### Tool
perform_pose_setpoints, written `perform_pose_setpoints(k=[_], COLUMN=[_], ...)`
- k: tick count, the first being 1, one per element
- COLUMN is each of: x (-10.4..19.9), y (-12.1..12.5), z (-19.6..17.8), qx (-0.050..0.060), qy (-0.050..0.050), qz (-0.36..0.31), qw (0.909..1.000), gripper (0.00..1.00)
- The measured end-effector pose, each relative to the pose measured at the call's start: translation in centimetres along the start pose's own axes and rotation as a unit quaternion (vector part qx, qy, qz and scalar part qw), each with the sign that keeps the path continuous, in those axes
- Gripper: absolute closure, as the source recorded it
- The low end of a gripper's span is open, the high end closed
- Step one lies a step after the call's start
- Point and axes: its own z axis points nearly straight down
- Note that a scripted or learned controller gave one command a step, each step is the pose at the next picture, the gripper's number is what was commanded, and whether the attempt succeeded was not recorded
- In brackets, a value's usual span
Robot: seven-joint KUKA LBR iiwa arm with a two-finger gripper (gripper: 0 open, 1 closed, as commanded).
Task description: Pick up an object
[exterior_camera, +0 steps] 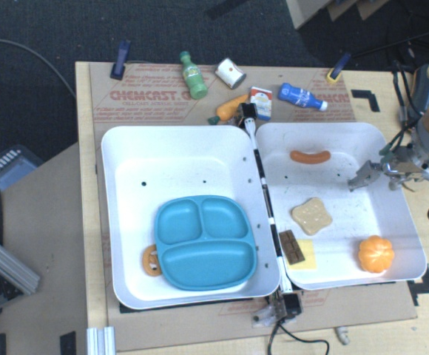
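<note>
The right bin (392, 220) holds a brown sausage (310, 156) at its back, a tan piece of toast (311, 216) in the middle, a dark chocolate bar (291, 247) lying on a yellow cheese slice (305, 257) at the front left, and an orange (376, 254) at the front right. My gripper (381, 179) hangs over the right side of this bin, right of the sausage and behind the orange. It is open, with nothing between its fingers.
The left bin (126, 168) carries a blue divided plate (203, 241) with a small pretzel (151, 260) at its left edge. Behind the bins lie a green bottle (194, 75), a blue bottle (302, 97), a can (230, 73) and a small carton (259, 103).
</note>
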Motion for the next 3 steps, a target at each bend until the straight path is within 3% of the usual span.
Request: perform_pose_setpoints(k=[1,2,3], x=[10.4,11.8,11.6], y=[-0.9,0.3,-2.4], z=[2.9,8.3,8.2], qx=[0.003,0.003,0.003], qy=[0.001,0.001,0.001], qz=[0.0,0.001,0.001], qw=[1.0,1.0,1.0], gripper=[0.0,0.0,0.0])
